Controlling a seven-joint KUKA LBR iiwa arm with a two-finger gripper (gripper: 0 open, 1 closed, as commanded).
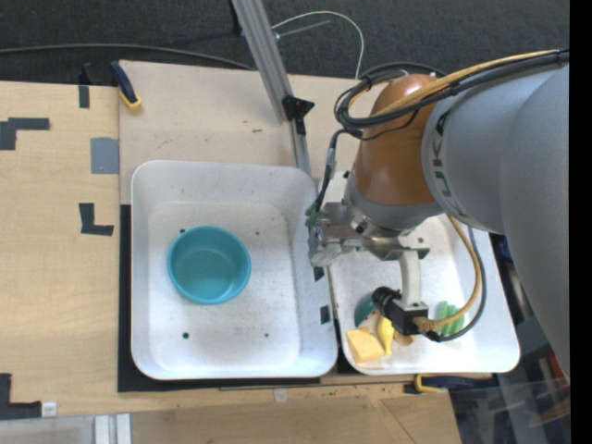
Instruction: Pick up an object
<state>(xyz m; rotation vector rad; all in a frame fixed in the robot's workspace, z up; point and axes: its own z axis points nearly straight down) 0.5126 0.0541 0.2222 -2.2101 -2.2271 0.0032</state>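
Gripper [319, 244] is hanging over the rim between left bin [155, 189] and right bin [488, 342], grip state unclear. Teal bowl [209, 265] is sitting apart to its left, yellow piece [364, 345] below-right.

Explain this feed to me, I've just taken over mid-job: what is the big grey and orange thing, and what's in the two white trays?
A single camera fixed above the bench looks down at a slant. The grey and orange shape is a robot arm reaching in from the right. Its gripper sits over the inner edge of the right bin, and I cannot tell whether it holds anything. The left bin holds a teal bowl. The right bin holds yellow pieces and a green item, partly hidden by the arm.
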